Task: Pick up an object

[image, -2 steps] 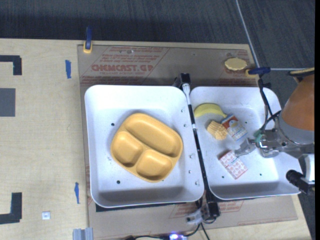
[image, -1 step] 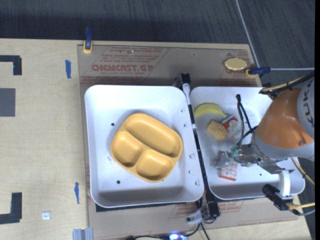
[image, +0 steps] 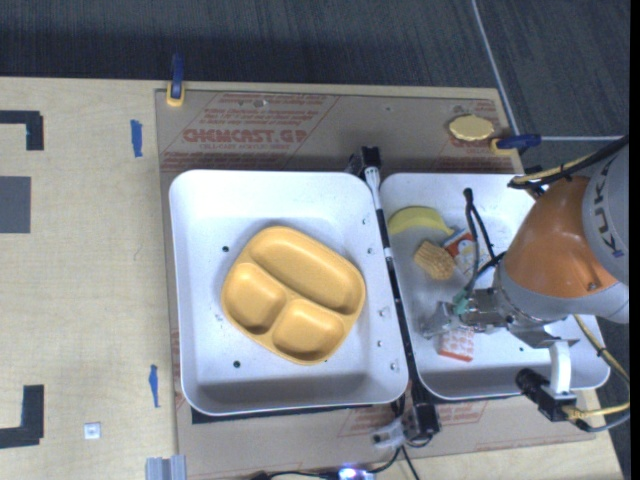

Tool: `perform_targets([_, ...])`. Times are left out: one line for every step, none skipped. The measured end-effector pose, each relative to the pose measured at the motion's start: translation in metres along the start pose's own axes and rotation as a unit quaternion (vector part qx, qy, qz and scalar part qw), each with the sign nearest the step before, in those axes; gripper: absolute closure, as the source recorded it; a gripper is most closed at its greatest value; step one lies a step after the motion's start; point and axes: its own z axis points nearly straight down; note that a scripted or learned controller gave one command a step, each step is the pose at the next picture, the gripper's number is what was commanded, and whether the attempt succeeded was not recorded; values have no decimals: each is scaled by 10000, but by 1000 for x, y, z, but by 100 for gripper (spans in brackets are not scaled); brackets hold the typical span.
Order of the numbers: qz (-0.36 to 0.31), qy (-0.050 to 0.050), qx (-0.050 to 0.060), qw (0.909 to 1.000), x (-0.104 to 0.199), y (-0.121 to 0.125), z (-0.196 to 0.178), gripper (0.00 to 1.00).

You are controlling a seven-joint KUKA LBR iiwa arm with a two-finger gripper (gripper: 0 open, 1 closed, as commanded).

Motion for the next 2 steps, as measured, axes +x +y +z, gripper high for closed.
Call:
perform_targets([-1, 2, -2, 10000, 0, 0, 0, 0])
perform_targets([6, -6, -5, 10000, 1, 0, 0, 0])
